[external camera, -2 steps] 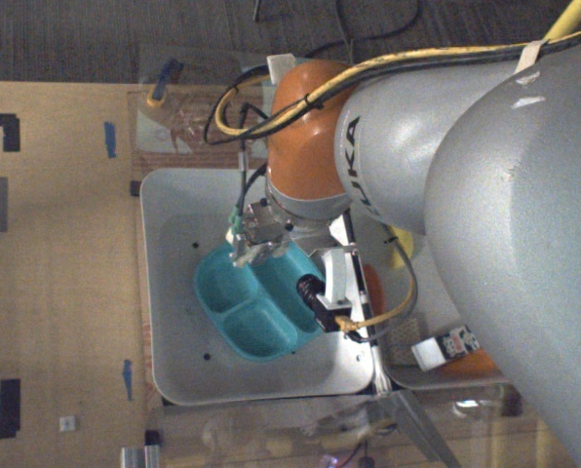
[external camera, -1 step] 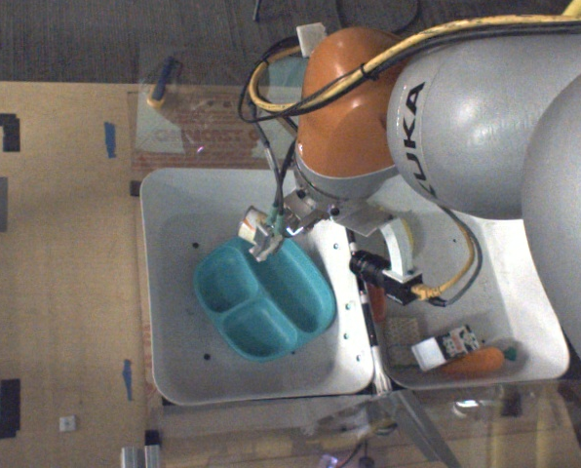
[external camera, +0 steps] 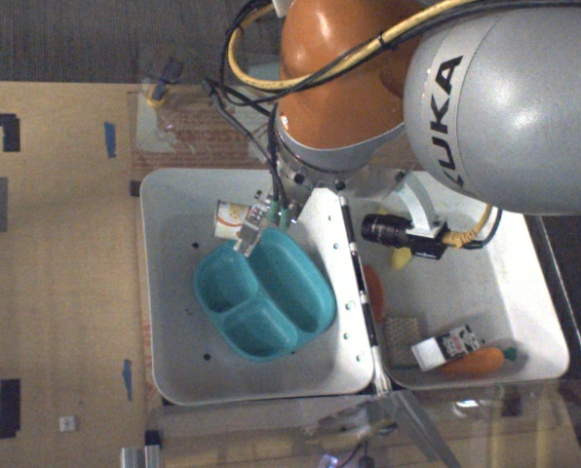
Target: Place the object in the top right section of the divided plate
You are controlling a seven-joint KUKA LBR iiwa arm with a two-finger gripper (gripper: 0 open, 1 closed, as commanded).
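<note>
1. The tool (external camera: 254, 224) hangs over the left bin (external camera: 164, 291), its tip at the upper rim of the teal plate (external camera: 263, 298).
2. Its state cannot be told (the tip is small and partly blurred against the plate rim).
3. A small white and orange carton (external camera: 229, 218) lies just left of the tool, touching or nearly touching it; whether the tool grips it cannot be told.
4. The plate sits just below the tool, tilted in the bin, with three sections, none holding anything visible.
5. Right of the tool, past the bin wall, the right bin (external camera: 534, 300) holds a yellow piece (external camera: 400, 257), a red item (external camera: 372, 291) by the wall, a grey sponge-like block (external camera: 401, 339), a white box (external camera: 445, 346) and a carrot (external camera: 478, 361).
6. The arm (external camera: 485, 96) fills the upper right, above the tool.
7. The counter (external camera: 57, 291) lies well to the left, marked with blue tape (external camera: 110, 139).
</note>
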